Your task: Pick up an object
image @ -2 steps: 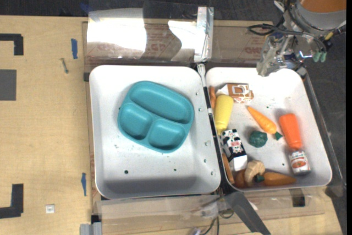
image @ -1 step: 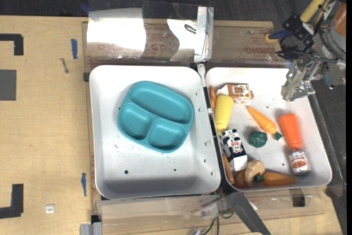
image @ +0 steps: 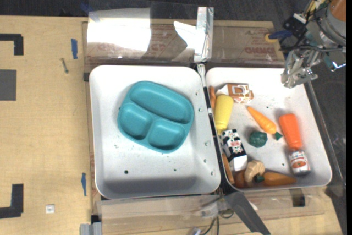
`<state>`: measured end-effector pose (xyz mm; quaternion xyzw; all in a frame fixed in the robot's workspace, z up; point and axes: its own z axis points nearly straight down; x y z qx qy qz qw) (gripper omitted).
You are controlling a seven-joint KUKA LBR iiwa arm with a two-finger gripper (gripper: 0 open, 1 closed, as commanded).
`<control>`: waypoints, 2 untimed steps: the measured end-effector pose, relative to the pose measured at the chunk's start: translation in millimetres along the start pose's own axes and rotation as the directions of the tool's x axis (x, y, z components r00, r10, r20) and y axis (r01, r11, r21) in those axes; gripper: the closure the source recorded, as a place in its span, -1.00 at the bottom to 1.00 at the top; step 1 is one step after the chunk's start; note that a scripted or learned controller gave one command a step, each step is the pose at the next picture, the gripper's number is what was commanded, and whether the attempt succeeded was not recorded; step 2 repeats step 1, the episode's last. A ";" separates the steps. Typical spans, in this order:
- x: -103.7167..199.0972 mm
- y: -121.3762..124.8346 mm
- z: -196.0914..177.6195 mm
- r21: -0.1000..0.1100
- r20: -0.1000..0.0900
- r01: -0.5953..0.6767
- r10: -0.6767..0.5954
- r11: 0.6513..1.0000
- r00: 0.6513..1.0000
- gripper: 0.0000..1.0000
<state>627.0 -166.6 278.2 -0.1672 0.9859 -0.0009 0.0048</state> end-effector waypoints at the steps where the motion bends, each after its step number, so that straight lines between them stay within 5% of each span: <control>1: -34.9 -25.8 20.4 0.000 0.001 0.135 -0.135 0.991 0.991 1.00; 2: -34.9 -25.8 20.4 0.000 0.001 0.135 -0.135 0.991 0.991 1.00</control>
